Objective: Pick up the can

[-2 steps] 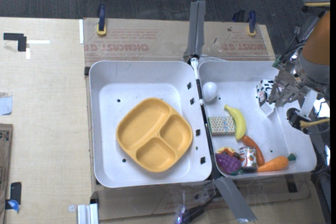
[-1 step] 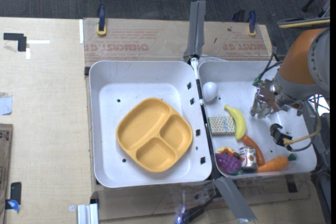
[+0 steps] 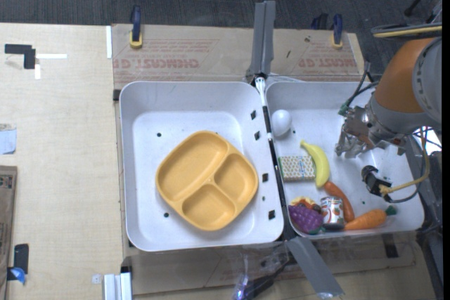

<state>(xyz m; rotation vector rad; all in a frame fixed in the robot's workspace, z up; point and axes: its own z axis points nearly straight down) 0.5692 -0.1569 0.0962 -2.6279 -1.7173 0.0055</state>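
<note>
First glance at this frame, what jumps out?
The yellow divided plate lies alone in the left bin and draws the eye first. Next, the right bin with its food clutter: a banana, a white ball, and the can standing near the front edge between purple grapes and a carrot. The claw hangs over that bin's right side, apart from the can.

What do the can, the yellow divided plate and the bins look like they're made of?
The can looks like metal with a printed red and white label; its top shows a silvery sheen. The yellow divided plate appears to be matte moulded plastic, with soft rounded edges and little glare. The bins seem thin white plastic with a slight gloss, though that is uncertain.
</note>
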